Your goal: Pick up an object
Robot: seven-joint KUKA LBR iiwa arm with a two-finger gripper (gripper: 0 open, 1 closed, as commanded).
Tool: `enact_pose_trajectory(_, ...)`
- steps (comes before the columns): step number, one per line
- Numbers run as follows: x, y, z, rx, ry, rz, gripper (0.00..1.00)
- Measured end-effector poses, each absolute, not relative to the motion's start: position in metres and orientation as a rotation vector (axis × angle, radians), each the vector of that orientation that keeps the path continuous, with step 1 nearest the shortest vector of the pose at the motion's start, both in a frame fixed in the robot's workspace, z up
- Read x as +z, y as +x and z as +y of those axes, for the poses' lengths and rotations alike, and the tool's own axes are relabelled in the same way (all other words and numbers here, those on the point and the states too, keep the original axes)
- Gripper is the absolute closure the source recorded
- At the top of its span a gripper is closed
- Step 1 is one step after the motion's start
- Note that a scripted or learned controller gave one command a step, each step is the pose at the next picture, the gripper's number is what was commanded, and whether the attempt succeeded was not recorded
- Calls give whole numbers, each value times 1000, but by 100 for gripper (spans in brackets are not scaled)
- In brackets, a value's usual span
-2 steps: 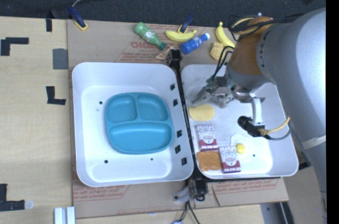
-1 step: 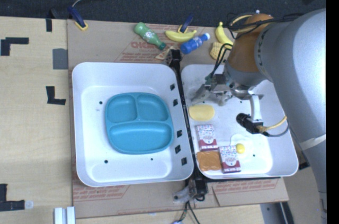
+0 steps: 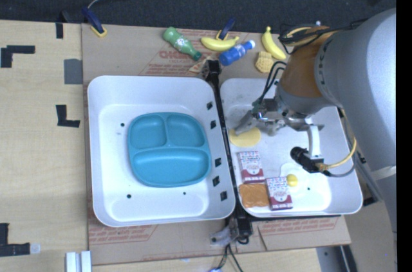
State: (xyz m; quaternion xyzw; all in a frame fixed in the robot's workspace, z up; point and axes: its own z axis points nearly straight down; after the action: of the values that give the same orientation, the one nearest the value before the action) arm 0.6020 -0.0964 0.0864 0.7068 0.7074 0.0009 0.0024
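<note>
Lying just under the gripper (image 3: 243, 125), a yellow disc (image 3: 247, 137).

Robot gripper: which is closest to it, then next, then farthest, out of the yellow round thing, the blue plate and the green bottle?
From the gripper in the camera view:
1. Pale yellow round piece, right beneath it in the right bin.
2. Blue divided plate, in the left bin.
3. Green plastic bottle, on the bench beyond the bins.
</note>
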Motion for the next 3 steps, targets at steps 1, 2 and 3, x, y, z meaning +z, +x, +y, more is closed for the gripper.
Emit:
enact_pose_trajectory(1,99,604,-98,8,2212,2213,100)
enact_pose_trajectory(2,97,603,-97,3,2216,2218,0)
enact_pose_trajectory(3,86,609,-97,-1,2220,2222,0)
